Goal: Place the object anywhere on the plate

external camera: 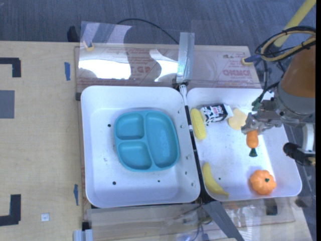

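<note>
Carrot between my fingers, that's the picture: my two-finger gripper (252,132) hangs over the right white bin (291,185), near its right edge, and the small orange carrot with a dark green tip (252,140) dangles upright from it, jaws clamped on its top end. My grey arm with the orange band (300,79) comes in from the right.

Below me, toward the bin's front right corner, sits a round orange plastic pumpkin (262,182). Along the front edge, close to the front left corner, lies a yellow plastic banana (212,181). Against the left wall stands a yellow corn cob (198,123), and just beside it, toward the back, a small black-and-white cow-patterned carton (213,113). A pale yellow rounded piece (236,119) lies between that carton and my gripper.

Over in the left white bin (95,134), the turquoise three-compartment plate (147,140) rests in the middle, well apart from me and the carrot.
</note>
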You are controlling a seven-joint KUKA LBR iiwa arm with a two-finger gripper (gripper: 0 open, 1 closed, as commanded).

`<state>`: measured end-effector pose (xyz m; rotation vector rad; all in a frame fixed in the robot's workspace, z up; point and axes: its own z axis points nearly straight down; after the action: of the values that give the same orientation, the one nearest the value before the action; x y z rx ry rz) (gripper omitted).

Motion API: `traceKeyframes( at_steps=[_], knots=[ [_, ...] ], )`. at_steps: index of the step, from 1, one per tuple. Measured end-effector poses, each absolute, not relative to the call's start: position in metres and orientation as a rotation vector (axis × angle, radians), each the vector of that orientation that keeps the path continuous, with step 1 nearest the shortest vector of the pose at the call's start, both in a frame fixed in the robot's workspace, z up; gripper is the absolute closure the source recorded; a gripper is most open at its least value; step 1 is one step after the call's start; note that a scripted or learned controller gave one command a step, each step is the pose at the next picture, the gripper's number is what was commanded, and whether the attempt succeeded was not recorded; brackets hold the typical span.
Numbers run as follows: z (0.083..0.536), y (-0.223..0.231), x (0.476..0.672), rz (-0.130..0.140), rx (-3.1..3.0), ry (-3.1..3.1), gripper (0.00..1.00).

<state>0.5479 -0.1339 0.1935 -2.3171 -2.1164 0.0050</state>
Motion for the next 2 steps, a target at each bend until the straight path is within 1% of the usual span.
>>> traceKeyframes(
  at_steps=[1, 2],
  knots=[
    [0.18, -0.028, 0.547, 0.008, -2.139, -2.287, 1.0],
    [0.181, 0.045, 0.515, 0.01, -2.173, -2.256, 1.0]
  ],
)
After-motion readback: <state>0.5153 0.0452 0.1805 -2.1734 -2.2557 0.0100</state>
